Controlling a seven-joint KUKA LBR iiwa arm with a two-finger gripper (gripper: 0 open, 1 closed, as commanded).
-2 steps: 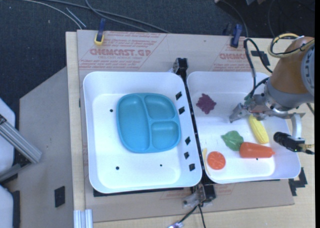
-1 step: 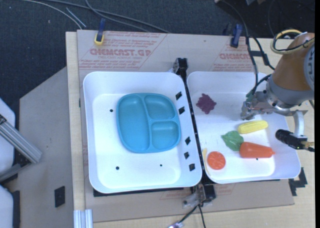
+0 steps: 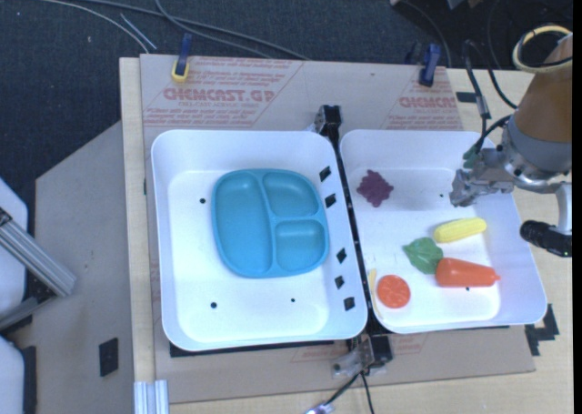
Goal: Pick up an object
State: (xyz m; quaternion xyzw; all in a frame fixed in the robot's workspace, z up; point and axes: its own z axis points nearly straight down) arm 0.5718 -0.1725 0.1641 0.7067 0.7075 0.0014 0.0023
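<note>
Pincer [image 3: 461, 192] just above yellow corn [image 3: 460, 230], apart

a bench topped with a brown board [image 3: 273, 94] carries two shallow white bins side by side, touching: the left bin [image 3: 182, 221] and the right bin [image 3: 518, 221]. two clamps, one yellow [image 3: 182, 67] and one blue [image 3: 427, 65], grip the board's far edge.

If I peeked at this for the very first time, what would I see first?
Probably the big blue plate with three sections, lying in the left bin. Next, the bright toy food in the right bin: a yellow corn, an orange carrot with green leaves, a round tomato slice and purple grapes. The gripper hangs just above the corn.
</note>
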